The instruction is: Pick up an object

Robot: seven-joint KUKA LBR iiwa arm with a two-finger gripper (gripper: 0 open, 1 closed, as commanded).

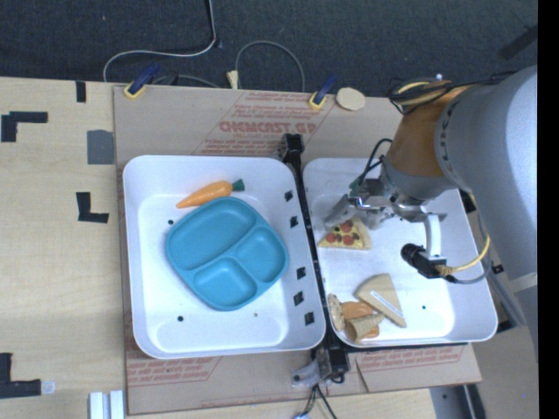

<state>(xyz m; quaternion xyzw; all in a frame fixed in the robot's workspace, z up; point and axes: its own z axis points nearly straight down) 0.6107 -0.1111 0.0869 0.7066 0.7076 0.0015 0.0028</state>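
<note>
In the right bin point(467, 317), a toy pizza slice point(347, 236) lies near the left wall. My gripper point(360, 214) hangs just above the slice's far edge. It is open, its fingers spread to either side, and nothing is between them. Toward the front of the same bin lie a tan wedge of cheese or sandwich point(381, 298) and a small orange-and-tan bread piece point(354, 316). The left bin point(144, 321) holds a blue divided plate point(227, 251) and an orange carrot point(208, 193) behind it.
The grey arm with its orange band point(419, 138) reaches in from the right over the right bin's far corner. A black cable connector point(417, 258) hangs over that bin. The divider point(301, 234) between the bins runs just left of the pizza slice.
</note>
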